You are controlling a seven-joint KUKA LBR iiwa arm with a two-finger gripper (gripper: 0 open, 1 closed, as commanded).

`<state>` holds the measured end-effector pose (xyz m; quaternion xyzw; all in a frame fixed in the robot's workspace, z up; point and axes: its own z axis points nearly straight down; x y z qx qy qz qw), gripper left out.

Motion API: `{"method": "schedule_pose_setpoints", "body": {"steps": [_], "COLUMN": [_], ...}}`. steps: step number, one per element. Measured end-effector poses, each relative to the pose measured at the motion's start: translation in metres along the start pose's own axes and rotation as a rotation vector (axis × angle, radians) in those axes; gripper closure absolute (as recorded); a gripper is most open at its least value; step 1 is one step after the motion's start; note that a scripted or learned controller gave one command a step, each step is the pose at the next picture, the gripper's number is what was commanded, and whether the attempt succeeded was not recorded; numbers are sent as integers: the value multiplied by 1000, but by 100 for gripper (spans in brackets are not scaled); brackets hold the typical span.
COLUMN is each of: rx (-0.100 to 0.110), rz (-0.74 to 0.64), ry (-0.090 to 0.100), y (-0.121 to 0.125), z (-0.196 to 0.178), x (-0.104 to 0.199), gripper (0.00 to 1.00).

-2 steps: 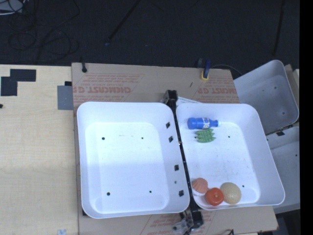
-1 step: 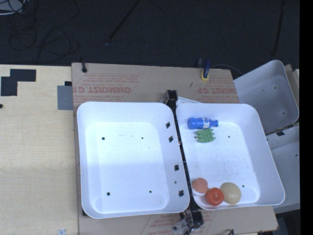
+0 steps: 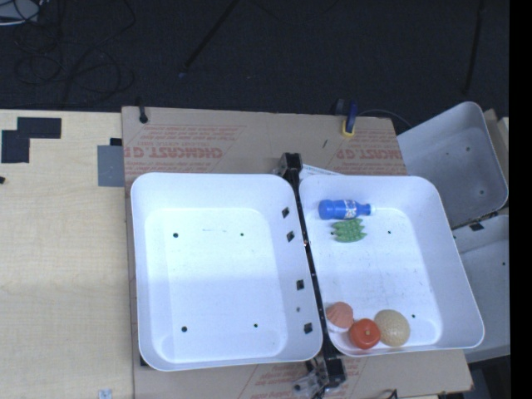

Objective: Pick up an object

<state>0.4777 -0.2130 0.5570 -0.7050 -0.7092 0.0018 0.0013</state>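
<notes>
The right bin (image 3: 432, 223) holds a blue bottle (image 3: 342, 209) lying on its side near the far wall. Just in front of it lies a small green leafy object (image 3: 349, 231). Along the near wall sit three small items close together: a pale pink round piece (image 3: 339, 313), a red tomato-like ball (image 3: 364, 333) and a tan round object (image 3: 392, 327).
The left bin (image 3: 150, 223) stands beside the right one, joined by a black clip strip (image 3: 299, 256). Both rest on brown cardboard (image 3: 249, 144). A grey-white panel (image 3: 461, 160) lies at the right. A yellow and blue clamp (image 3: 349, 120) sits at the cardboard's far edge.
</notes>
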Motion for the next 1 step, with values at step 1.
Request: {"method": "schedule_pose_setpoints", "body": {"steps": [1], "rx": [1], "rz": [0], "ry": [1], "y": [0], "z": [0], "x": [0], "gripper": [0]}}
